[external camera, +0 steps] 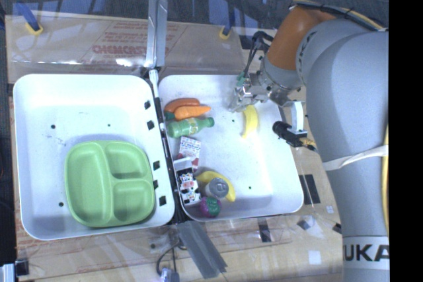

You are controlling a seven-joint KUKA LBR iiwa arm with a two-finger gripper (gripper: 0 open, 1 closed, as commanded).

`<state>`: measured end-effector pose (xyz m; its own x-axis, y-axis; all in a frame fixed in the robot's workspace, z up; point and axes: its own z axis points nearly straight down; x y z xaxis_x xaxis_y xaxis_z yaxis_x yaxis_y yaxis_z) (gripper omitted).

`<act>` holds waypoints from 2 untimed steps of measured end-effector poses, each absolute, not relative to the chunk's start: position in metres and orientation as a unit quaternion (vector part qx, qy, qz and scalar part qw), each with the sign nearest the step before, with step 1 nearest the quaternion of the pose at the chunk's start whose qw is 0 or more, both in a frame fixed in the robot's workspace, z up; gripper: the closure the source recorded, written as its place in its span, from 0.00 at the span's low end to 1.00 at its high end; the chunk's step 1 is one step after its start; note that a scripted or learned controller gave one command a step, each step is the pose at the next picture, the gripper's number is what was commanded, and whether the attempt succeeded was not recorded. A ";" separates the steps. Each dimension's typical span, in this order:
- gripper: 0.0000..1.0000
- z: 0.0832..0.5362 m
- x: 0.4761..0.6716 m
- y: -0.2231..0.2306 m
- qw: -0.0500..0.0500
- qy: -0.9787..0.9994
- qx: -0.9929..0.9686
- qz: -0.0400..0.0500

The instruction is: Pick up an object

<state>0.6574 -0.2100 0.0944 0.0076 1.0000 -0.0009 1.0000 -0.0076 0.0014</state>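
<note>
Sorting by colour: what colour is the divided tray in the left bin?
Light green tray, seen in the camera view.

White capitals "UKA", the visible end of the maker's name, on the grey rounded base of the arm [365, 252], well below the hand [242, 97] and to its right. Faint red mirrored lettering on the clear plastic sheet [125, 43] behind the bins, up and left of the hand, too washed out to read. Small print on the little white cartons [188, 147] below-left of the hand, illegible.
</note>
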 end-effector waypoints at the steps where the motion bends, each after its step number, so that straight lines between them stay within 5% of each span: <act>1: 0.00 0.094 0.659 -0.198 -0.009 0.708 0.706 0.003; 2: 1.00 0.105 0.660 -0.200 -0.003 0.710 0.704 0.002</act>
